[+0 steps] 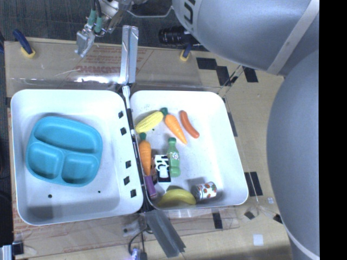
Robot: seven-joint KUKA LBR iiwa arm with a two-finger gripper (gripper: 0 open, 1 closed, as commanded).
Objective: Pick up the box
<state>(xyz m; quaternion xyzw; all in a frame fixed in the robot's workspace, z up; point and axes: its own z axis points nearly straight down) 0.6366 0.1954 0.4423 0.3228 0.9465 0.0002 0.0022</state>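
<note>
claw (pixel 87 37) hangs above tabletop (pixel 162 66) behind left bin (pixel 21 199), well apart from box (pixel 161 167). box sits in right bin (pixel 233 161) between carrot (pixel 145 155) and green bottle (pixel 173 157). blue tray (pixel 64 150) in left bin.

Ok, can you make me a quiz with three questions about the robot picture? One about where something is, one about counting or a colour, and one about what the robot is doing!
1. Where is the box?
A. In the right bin
B. On the blue tray
C. On the bench behind the bins

2. How many carrots are there?
A. One
B. Two
C. Four

3. Where is the gripper?
A. Down among the toy food
B. Above the bench behind the bins
C. Resting on the blue tray

Answers: 1 A, it lies in the right bin beside the green bottle. 2 B, one carrot near the corn and another carrot by the divider. 3 B, it hangs past the bins' far edge.
</note>
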